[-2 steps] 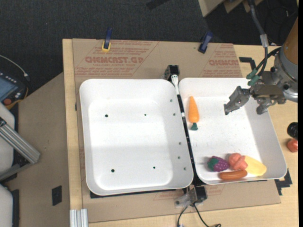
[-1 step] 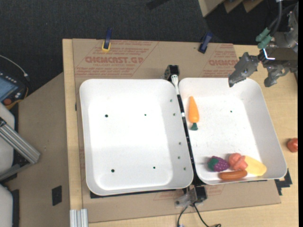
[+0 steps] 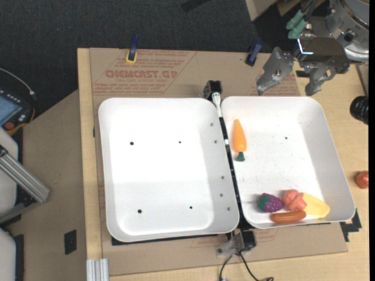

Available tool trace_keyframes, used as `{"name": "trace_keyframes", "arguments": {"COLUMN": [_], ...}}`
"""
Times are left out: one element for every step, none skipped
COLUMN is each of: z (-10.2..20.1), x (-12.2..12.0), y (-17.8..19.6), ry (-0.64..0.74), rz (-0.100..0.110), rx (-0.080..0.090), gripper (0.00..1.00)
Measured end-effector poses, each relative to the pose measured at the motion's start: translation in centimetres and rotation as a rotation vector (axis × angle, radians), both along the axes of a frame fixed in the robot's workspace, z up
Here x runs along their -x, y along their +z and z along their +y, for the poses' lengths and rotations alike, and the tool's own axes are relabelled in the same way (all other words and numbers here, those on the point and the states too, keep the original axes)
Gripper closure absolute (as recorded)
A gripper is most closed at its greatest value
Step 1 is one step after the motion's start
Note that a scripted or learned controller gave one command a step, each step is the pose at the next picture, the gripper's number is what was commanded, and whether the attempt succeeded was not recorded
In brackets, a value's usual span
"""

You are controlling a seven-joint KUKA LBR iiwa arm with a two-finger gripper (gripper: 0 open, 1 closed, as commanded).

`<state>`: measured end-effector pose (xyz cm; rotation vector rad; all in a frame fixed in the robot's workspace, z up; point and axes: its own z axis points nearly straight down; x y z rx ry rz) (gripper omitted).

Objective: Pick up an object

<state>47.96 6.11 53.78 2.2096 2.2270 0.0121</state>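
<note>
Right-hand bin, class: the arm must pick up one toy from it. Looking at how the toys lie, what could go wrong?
1. The grapes, sausage, pink toy and yellow piece crowd one corner, so the open gripper might catch two or nudge them.
2. The carrot lies near the right bin's wall, which a finger could strike.

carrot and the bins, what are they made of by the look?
Orange toy carrot with a green stalk: likely moulded plastic, going by its smooth, uniform colour and slight sheen. Two shallow white bins, left and right: probably thin formed plastic, matte, with rounded corners and soft raised rims. Neither material is certain from this view.
</note>
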Motion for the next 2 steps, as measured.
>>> {"name": "trace_keyframes", "arguments": {"z": [-2.6,-1.0], "x": [0.2,0.0], "y": [-16.6,-8.5], "ry": [-0.012,-0.005], "rz": [0.027,-0.002], "rx": [0.005,0.001], "gripper": [0.0,0.0]}}
